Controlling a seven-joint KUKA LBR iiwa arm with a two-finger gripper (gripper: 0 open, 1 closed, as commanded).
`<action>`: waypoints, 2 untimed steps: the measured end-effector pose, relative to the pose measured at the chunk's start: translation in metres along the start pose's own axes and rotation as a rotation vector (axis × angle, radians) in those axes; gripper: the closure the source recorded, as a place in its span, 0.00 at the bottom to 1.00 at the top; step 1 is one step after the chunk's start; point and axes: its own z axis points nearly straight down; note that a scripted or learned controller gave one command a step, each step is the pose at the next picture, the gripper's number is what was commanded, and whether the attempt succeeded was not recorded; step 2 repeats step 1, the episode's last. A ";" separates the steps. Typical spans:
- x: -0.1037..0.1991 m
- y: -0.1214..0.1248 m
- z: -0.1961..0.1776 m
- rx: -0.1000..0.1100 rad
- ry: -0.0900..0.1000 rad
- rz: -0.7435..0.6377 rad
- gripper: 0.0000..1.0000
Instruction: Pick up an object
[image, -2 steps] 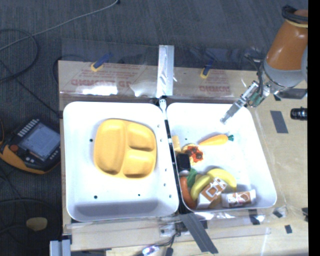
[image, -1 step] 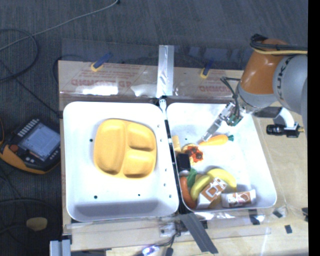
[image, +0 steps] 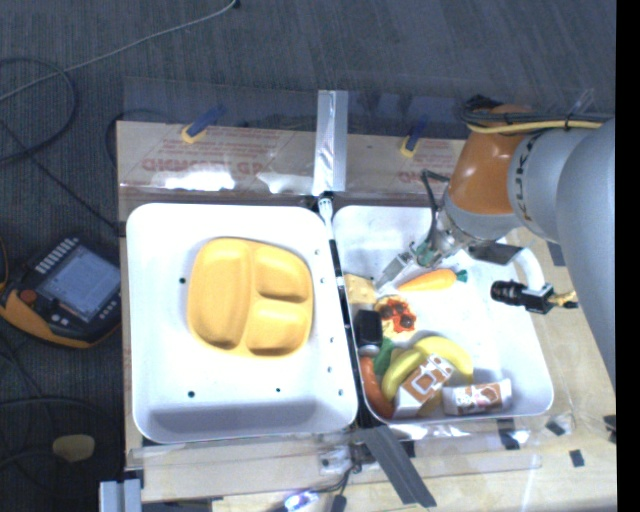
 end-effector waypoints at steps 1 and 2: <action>0.000 0.002 -0.011 -0.004 -0.001 0.000 1.00; 0.000 0.002 -0.011 -0.004 -0.001 0.000 1.00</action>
